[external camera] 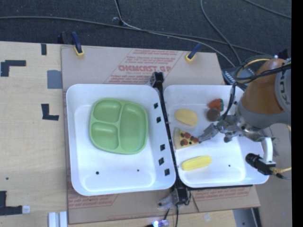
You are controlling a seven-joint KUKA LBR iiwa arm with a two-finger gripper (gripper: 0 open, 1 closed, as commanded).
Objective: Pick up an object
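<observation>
Tool (204, 136) beside pizza slice (185, 138), right bin (236, 174), cardboard (142, 67) red lettering unreadable

You can make out red printed lettering on the brown cardboard sheet (142, 65) lying under the two bins, seen upside down from this camera. It appears to read "CHEMCAST GP", with a smaller red line beside it too blurred to read.
</observation>
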